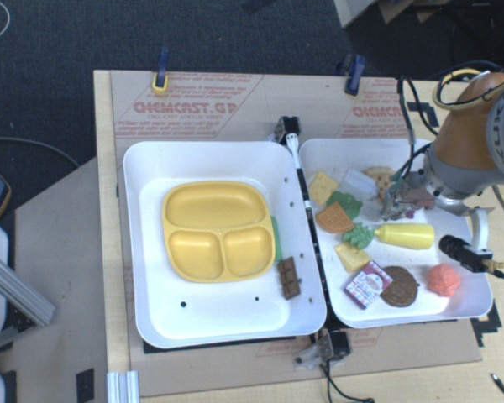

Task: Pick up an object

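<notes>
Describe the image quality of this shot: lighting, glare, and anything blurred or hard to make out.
Camera view: even, soft lighting, with faint shadows under the yellow tray; the white bins are bright but not blown out; mild overall softness; the gripper blurs into the clutter, so its jaws cannot be read; the dark floor loses detail.

The brown board (235, 99) under the bins reads "CHEMCAST GP" in red (smaller lines illegible).

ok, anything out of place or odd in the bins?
One thing: a small brown chocolate bar lies alone in the left bin, beside the yellow divided plate, while the other toy foods are heaped in the right bin. Nothing looks spilled or broken. The gripper is low over that heap.
</notes>
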Robot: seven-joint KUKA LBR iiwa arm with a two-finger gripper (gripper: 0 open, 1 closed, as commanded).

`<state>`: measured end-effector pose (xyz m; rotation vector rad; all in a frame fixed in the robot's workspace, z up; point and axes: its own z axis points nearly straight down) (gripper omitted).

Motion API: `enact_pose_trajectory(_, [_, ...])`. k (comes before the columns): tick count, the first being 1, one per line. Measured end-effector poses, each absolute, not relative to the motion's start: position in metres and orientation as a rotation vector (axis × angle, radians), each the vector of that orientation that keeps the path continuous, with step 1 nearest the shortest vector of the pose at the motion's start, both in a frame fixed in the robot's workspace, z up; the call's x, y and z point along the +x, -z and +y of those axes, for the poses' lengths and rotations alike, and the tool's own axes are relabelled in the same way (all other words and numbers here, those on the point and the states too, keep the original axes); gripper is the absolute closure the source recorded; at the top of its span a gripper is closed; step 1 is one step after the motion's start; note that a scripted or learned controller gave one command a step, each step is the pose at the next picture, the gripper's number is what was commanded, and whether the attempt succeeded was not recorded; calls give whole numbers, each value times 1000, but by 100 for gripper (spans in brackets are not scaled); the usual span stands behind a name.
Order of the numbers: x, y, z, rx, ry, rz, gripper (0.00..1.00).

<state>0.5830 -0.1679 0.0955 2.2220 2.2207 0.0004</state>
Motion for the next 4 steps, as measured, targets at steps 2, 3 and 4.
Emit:
enact_pose_trajectory(2, [582,-202,-169,2217,-3,2219,100])
enact_pose_trajectory(3, [583,-226,-169,2216,-3,2219,100])
enact_pose_trajectory(4, [572,-218,-122,2221,2,2227,100])
